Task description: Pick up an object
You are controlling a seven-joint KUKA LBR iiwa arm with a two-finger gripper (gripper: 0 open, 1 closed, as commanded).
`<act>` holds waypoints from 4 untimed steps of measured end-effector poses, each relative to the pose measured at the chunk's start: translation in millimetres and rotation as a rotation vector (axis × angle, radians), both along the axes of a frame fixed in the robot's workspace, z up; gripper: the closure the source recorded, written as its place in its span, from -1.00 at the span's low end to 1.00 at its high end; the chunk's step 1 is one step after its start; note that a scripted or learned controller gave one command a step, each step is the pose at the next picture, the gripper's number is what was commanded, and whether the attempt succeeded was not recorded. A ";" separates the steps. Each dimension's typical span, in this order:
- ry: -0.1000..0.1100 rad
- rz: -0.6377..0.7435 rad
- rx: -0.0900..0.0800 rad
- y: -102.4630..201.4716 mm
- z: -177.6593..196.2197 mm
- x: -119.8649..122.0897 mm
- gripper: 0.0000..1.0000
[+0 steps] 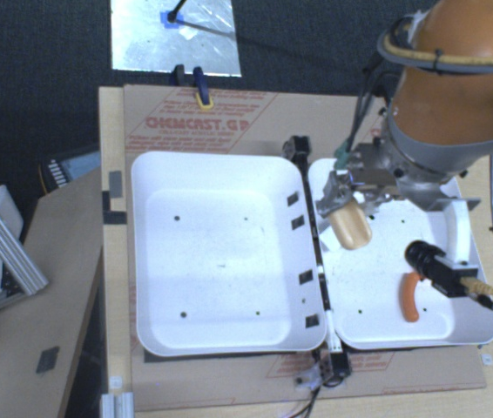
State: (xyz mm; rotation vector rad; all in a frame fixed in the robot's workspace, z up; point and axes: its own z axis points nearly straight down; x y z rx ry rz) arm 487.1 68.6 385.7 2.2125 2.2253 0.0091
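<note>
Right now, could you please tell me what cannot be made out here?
Camera view: whether the gripper holds the tan object; the arm covers the contact.
Camera view: the far right corner of the right bin, hidden by the arm.
Camera view: the orange object, too small to identify.

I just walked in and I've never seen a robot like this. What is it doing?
A grey robot arm with an orange band reaches in from the right over the right-hand shallow white bin. Its pincer is right at a tan rounded lump near that bin's left wall. I can't tell if it has hold of the lump. A small orange sausage-shaped thing lies apart, nearer the front. The left-hand shallow white bin sits alongside.
</note>
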 end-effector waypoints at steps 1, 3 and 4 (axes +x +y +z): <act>0.008 -0.013 -0.004 -79.2 -52.7 -0.7 1.00; 0.004 -0.004 -0.002 -63.2 -54.0 0.0 1.00; 0.003 0.000 -0.001 -45.5 -36.3 1.3 1.00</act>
